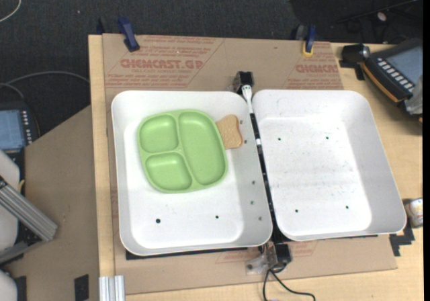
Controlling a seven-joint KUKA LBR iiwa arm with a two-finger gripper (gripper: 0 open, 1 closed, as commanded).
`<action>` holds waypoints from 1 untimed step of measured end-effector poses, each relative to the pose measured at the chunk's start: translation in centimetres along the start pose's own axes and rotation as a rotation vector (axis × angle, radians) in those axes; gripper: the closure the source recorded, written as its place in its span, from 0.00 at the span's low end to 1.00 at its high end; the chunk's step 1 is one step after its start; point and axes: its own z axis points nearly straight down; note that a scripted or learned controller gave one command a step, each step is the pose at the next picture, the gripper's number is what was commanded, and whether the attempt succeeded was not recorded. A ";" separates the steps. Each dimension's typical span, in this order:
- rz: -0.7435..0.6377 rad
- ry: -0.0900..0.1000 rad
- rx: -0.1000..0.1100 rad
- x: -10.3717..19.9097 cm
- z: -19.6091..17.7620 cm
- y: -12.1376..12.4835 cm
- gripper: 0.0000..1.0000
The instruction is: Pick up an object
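Leftward, green divided plate [182, 151] in left bin [134, 226], tan slice [230, 132] touching its right rim

Counts, quick: 2 white bins on the counter, side by side: left bin [134, 226] and right bin [349, 179]. 1 green plate [181, 152] in the left bin, toward its far-left corner, w/ 3 compartments (2 small on the left, 1 long on the right). 1 tan piece, looks like a cracker or toast slice [230, 132], touching the plate's right rim near the bin's far edge. 2 clamps at the counter's far edge: 1 blue [127, 33] near the far-left corner, 1 w/ yellow handle [309, 41] toward the far-right. 1 brown board [168, 61] under both bins.
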 end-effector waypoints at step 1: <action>-0.004 0.009 0.022 2.6 8.3 -2.6 1.00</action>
